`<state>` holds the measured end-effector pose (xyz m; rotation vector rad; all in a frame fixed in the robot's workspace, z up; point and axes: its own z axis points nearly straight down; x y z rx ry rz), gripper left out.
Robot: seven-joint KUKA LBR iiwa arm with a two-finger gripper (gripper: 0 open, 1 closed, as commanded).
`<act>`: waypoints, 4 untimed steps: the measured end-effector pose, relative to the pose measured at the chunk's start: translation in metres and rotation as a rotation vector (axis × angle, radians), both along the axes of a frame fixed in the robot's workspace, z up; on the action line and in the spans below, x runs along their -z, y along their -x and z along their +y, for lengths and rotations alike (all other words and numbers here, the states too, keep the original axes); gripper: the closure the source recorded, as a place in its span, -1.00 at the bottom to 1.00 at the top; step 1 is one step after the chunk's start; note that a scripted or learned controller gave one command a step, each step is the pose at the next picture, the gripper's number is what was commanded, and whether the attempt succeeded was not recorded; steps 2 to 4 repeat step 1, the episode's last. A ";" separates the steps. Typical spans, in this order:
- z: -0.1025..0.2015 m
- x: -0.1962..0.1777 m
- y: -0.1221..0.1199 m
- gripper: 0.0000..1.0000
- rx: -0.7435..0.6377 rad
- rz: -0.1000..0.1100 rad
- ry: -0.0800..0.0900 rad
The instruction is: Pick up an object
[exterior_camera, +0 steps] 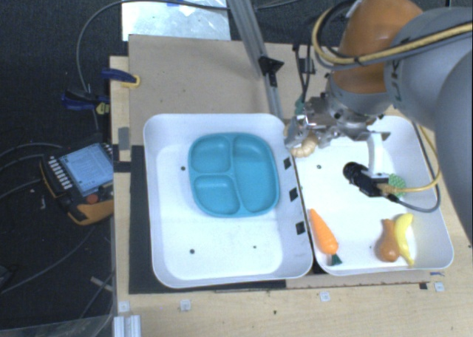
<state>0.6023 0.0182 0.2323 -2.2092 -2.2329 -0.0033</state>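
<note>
Camera view: the gripper (309, 130) sits low at the right bin's (414, 136) far left corner, right over a small tan object (303, 148); whether its jaws are open or closed on it I cannot tell. Nothing looks lifted yet. Carrot (323, 232) and banana (404, 238) lie along the near edge, untouched.

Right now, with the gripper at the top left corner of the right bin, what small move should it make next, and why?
Probably a short lift straight up to test the grasp. The gripper is low at the corner of the right bin, right at a small tan object; whether it is held cannot be seen.
</note>
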 end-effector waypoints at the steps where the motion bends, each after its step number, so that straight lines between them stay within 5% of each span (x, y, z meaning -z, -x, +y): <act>1: 0.052 -0.007 -0.006 1.00 0.000 -0.002 -0.001; 4: 0.052 -0.007 -0.006 1.00 0.000 -0.002 -0.001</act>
